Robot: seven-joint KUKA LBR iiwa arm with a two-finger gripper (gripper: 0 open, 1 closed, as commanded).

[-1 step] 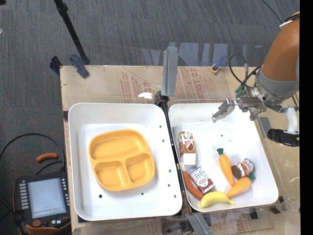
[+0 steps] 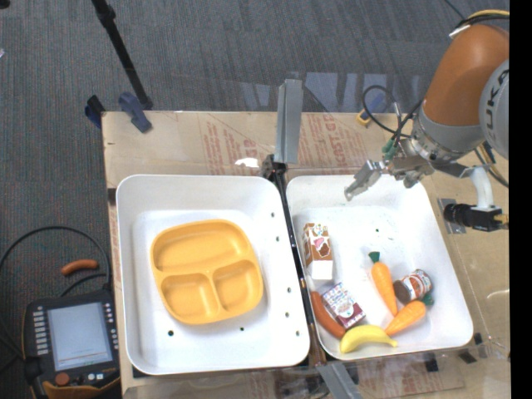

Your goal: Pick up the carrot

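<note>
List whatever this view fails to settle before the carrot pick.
- Claw: small and dark, so open or shut is unclear.
- Two carrots: which one is meant is unsettled.
- Sausage: partly under the small carton.
- Carton labels: too small to read.

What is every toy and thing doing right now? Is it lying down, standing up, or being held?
Long carrot: lying flat in the right bin, untouched.
Short carrot: lying by the jar, not held.
Banana: lying at the bin's near edge.
Jar: tipped on its side.
Tall carton: lying flat.
Small box: lying on the sausage.
Yellow tray: flat in the left bin.
End effector: above the right bin's far edge, holding nothing.
</note>
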